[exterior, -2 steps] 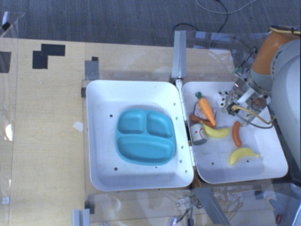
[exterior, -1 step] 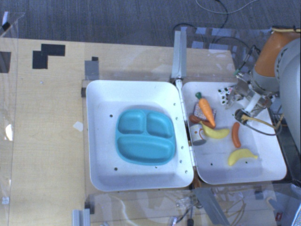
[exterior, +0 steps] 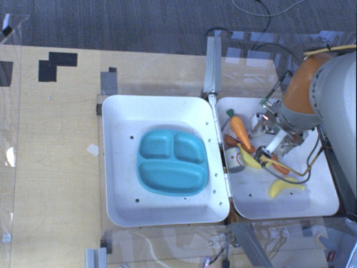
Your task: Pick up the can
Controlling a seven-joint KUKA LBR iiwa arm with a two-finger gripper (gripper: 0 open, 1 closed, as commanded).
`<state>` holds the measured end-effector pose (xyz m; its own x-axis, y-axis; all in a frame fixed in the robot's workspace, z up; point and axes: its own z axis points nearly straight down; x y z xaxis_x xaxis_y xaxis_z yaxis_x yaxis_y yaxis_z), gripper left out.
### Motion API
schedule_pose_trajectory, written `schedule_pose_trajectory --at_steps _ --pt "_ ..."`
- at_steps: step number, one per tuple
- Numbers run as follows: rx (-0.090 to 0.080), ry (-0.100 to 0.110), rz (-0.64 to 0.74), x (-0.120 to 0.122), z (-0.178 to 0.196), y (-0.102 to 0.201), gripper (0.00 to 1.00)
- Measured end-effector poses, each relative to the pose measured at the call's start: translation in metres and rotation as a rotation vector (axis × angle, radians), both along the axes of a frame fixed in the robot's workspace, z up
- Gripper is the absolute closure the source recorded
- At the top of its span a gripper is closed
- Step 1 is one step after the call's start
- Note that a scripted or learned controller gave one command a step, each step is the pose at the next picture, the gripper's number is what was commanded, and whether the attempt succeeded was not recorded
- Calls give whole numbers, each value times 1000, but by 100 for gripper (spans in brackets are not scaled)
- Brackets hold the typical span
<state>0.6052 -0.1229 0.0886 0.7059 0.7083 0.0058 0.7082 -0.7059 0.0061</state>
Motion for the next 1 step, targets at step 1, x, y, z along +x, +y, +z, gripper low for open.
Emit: schedule_pose_trajectory --at_steps 1 --pt "28 60 15 48 1 -26 0"
